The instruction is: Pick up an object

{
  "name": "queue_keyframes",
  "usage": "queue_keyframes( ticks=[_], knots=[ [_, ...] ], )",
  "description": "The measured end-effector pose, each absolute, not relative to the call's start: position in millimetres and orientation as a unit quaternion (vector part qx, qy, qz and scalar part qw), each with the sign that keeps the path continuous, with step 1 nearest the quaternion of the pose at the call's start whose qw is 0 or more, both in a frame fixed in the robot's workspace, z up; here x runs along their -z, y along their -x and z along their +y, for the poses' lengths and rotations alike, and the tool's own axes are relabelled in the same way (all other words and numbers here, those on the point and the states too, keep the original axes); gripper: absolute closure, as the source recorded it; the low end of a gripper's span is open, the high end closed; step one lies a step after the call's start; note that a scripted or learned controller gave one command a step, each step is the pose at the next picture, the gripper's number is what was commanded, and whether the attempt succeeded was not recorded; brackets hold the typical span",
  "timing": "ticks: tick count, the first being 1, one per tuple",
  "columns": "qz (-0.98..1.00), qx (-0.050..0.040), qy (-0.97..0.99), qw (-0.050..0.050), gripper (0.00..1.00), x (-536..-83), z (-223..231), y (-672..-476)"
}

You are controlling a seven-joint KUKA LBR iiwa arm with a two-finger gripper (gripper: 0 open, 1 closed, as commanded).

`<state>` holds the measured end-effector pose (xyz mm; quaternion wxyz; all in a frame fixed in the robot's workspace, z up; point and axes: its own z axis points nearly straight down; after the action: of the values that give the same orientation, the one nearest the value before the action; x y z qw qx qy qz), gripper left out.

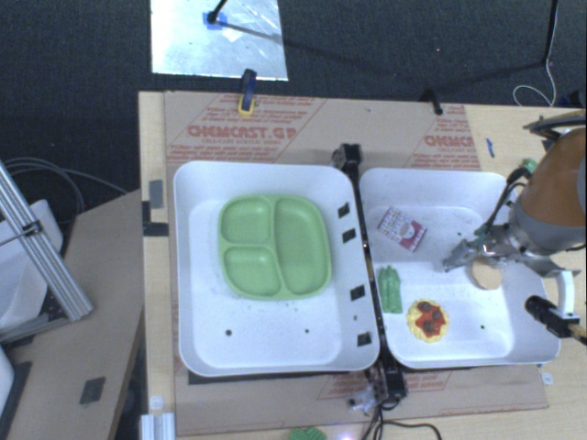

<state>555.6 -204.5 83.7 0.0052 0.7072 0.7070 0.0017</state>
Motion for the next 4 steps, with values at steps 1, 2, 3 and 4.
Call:
queue_keyframes(
  ticks=[1, 2, 3, 4],
  knots=[
    [0.707, -0.0025, -0.707, 0.009, 1.00, -101.5, -205.6, -558.8],
    [0.707, -0.0024, -0.707, 0.008, 0.00, -100.9, -205.5, -558.7],
    [0.707, 0.0007, -0.707, -0.002, 0.00, -102.0, -200.4, -509.9],
    [0.707, 0.0002, -0.707, 0.000, 0.00, -83.6, -206.6, -506.3]
  ],
)
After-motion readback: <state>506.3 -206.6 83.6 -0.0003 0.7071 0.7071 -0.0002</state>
